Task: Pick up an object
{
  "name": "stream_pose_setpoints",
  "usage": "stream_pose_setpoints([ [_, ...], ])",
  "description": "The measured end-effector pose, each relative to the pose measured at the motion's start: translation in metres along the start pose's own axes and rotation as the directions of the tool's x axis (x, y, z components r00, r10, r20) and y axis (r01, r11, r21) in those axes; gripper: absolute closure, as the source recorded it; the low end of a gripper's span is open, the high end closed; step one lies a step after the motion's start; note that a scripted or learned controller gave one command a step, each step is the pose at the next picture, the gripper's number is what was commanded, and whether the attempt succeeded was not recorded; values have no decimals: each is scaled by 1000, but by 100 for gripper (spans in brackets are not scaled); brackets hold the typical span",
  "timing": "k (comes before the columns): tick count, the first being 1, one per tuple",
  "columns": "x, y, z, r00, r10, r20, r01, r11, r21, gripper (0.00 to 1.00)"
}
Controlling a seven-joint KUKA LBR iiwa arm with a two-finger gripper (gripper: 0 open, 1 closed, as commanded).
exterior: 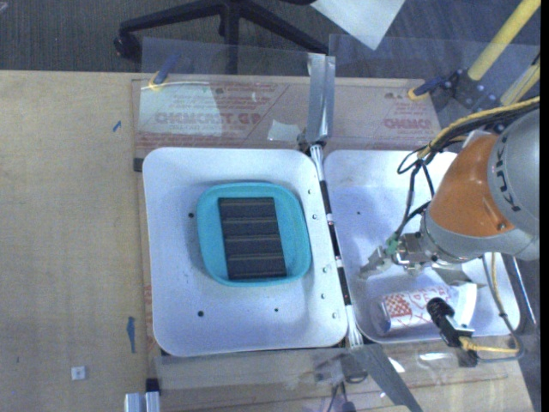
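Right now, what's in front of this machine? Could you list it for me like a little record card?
Left bin: holds a teal tray with a dark ribbed insert
Right bin: holds a red-and-white patterned object at its near end
Arm: reaches in over the right bin
Hand: low over the right bin, above the patterned object; nothing seen in it
Bench: pale wood

The wooden bench [69,230] bears two white bins — left [167,316], right [343,187] — side by side.
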State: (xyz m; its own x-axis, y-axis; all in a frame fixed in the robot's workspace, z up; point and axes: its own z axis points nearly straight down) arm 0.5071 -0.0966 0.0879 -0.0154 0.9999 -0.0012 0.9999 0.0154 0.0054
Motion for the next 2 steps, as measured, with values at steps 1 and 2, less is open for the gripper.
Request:
stream_pose_setpoints([
  [1, -6, -25, 0, 974, -224, 0, 224, 974, -3, 0],
  [2, -17, -28, -53, 986, -169, -1, 169, 986, 4, 0],
])
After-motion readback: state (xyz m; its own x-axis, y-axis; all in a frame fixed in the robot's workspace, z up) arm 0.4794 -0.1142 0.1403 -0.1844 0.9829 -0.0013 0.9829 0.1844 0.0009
